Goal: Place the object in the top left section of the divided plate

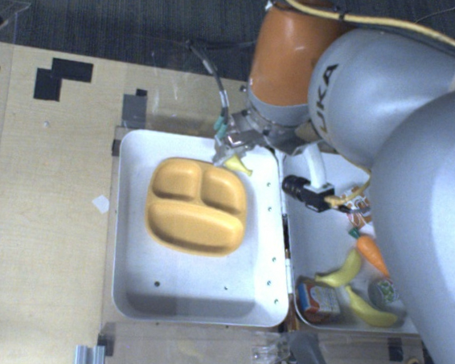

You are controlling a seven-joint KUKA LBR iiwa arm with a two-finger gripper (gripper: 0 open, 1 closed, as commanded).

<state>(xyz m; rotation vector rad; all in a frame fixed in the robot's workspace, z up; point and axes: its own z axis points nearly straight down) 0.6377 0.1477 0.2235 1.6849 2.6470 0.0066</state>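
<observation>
Two white bins (119, 287) sit on the pale wooden counter (40, 198); beside the yellow divided plate (197, 206), the pincer (233, 144) pinches a small yellow object (238, 165).

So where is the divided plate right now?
In the camera view, the yellow divided plate lies in the left white bin, toward its upper half, with the gripper just beyond its top right corner.

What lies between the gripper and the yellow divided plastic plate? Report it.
In the camera view, a small yellow object sits between the gripper and the yellow divided plate's top right corner.
</observation>
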